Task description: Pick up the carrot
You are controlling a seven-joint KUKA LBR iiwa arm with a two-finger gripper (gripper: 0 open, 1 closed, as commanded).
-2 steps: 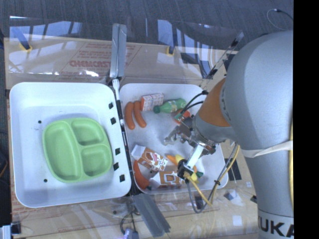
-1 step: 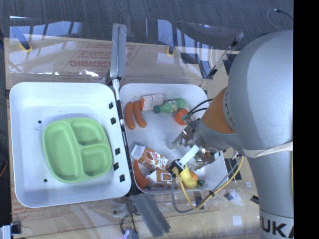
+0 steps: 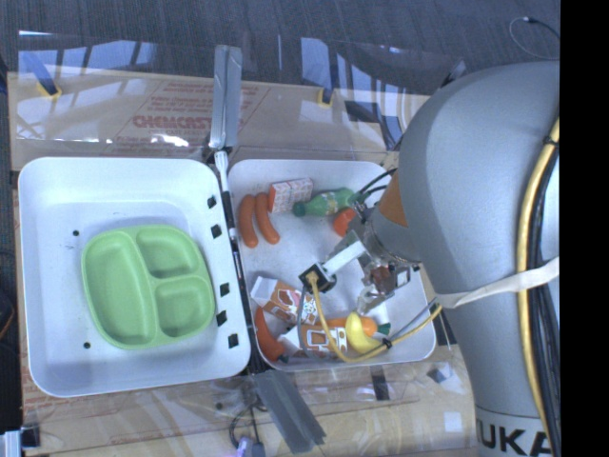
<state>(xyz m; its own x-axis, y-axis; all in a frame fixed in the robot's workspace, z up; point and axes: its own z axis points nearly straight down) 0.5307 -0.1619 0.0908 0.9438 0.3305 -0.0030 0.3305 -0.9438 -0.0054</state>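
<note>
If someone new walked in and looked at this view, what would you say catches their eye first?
Probably the bulky grey arm filling the right side, reaching down into the right bin with its gripper among a clutter of toy food. Next would be the bright green divided plate lying alone in the left bin. An orange carrot lies beside a green bottle near the right bin's far side.
</note>
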